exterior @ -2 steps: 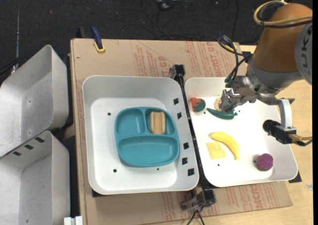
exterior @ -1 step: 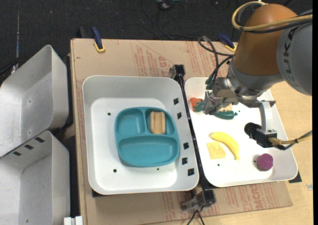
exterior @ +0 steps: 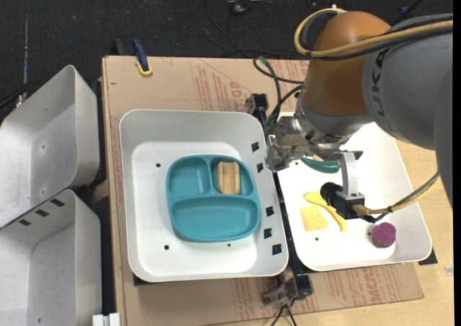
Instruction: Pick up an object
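Note:
My gripper (exterior: pixel 291 150) hangs over the left edge of the right bin (exterior: pixel 410 245), mostly covered by the grey arm and its orange band. Just beneath it, part of a dark green curved thing (exterior: pixel 321 166) pokes out. Further forward in the same bin lie a flat yellow square (exterior: pixel 313 219), a yellow curved piece (exterior: pixel 328 209) and a purple ball (exterior: pixel 383 234). The left bin (exterior: pixel 144 245) bears a teal divided tray (exterior: pixel 209 209) with a tan block (exterior: pixel 228 177) in its upper right compartment.
Two more white bins (exterior: pixel 50 137) lean at the far left, off the bench. The raised rims of both bins meet in the middle near the gripper. A blue and yellow clamp (exterior: pixel 142 60) sits at the bench's back left corner.

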Robot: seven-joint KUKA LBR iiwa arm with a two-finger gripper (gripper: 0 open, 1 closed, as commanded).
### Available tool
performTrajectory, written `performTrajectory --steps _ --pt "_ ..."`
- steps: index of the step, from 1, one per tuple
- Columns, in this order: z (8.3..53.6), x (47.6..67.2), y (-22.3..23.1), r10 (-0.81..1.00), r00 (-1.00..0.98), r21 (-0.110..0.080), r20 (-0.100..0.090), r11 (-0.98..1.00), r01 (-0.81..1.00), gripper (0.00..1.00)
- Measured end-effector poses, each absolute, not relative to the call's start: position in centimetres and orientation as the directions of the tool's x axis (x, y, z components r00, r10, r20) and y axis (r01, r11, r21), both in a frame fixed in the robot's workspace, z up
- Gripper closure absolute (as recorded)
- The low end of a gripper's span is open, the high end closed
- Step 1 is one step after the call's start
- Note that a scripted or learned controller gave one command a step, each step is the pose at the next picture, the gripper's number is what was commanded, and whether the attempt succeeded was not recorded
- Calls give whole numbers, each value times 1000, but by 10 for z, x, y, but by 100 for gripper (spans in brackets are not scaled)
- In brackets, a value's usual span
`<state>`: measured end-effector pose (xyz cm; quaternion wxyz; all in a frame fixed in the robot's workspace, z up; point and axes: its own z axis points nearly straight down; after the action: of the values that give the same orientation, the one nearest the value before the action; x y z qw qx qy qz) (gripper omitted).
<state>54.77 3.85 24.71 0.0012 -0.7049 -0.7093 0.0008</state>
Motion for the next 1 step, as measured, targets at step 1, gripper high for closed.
performTrajectory --steps 1 --pt "230 534 90 1000 -8 -3 1 8 1000 100"
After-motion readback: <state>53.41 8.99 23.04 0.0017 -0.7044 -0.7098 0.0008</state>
